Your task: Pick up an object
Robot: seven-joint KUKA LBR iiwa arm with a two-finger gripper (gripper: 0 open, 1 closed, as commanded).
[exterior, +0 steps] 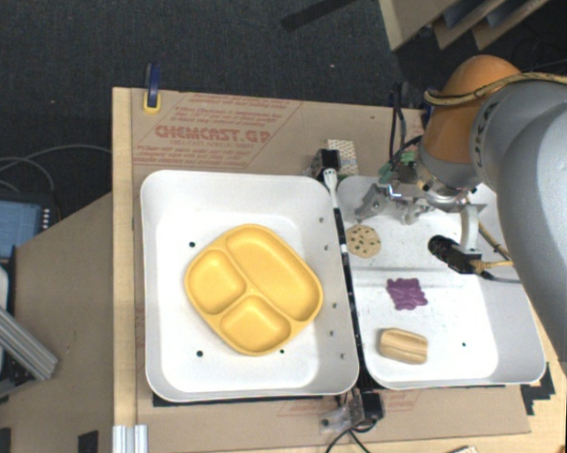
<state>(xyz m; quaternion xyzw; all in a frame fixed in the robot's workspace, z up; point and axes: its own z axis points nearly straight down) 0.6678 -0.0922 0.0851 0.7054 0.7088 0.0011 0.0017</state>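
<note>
Because the cookie lies flat just below the gripper, near the yellow divided plate, the arm should descend straight and centred; whether the gripper is spread, I cannot tell.

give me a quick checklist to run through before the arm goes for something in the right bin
1. Targets present in the right white bin: round tan speckled cookie, flat purple grape-shaped piece, tan bread roll. Ok.
2. Targets apart from each other: ok.
3. Two-finger gripper over the right bin's far end, near the cookie: ok.
4. Finger opening: cannot tell.
5. Cookie lies close to the bin's left wall, tight for a grasp: not ok.
6. Yellow three-compartment plastic plate sits in the left white bin, out of the way: ok.
</note>
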